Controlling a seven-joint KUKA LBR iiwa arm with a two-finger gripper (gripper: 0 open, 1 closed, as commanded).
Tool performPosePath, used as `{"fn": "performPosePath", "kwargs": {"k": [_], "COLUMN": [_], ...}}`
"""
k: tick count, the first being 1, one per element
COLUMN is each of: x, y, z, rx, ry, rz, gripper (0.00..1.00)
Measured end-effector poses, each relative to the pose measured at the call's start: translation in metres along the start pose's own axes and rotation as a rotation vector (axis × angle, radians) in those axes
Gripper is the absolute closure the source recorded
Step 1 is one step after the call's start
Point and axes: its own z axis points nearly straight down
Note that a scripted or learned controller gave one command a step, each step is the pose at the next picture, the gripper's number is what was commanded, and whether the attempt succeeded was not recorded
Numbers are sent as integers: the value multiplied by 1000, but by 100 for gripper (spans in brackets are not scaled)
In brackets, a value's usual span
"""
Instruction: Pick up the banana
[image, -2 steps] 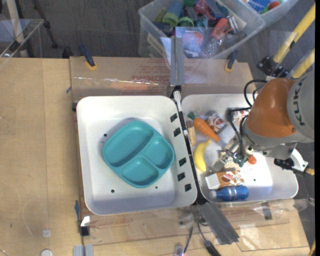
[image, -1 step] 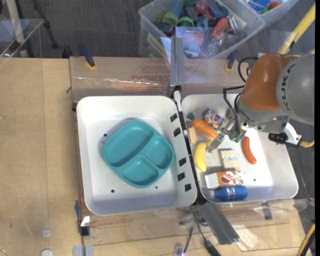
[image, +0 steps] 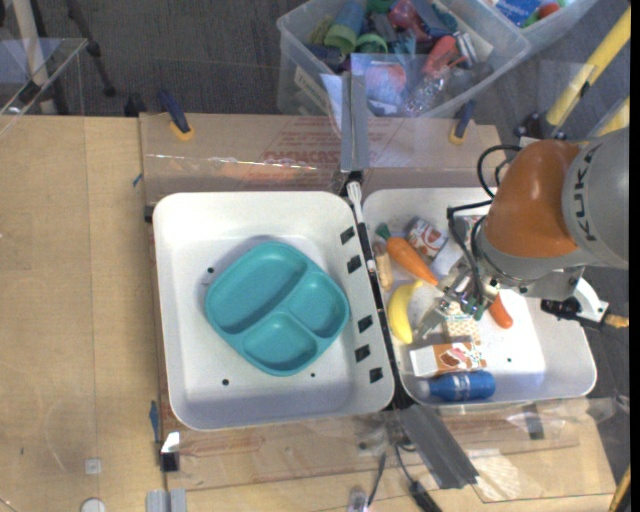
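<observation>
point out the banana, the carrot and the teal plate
banana (image: 400, 312), camera view, middle of its yellow body
carrot (image: 412, 260), camera view, middle of the orange length
teal plate (image: 232, 300), camera view, floor of its left compartment

A single fixed camera sits above the wooden surface (image: 70, 300) and looks down on it at a slant, far enough back to take in both white bins whole. The left bin (image: 185, 380) fills the middle of the picture and the right bin (image: 570, 365) lies beside it, nearer the right edge. The far side of the surface runs along the top, where a clear tub (image: 310, 50) stands. The arm (image: 560, 200) enters from the right.
</observation>
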Motion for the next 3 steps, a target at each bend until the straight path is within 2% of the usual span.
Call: {"fn": "performPosePath", "kwargs": {"k": [1, 2, 3], "x": [21, -25, 6], "y": [-22, 13, -10], "z": [-1, 0, -1], "rx": [-5, 0, -2], "ry": [-4, -3, -2], "rz": [175, 217, 325], "gripper": [0, 0, 0]}}
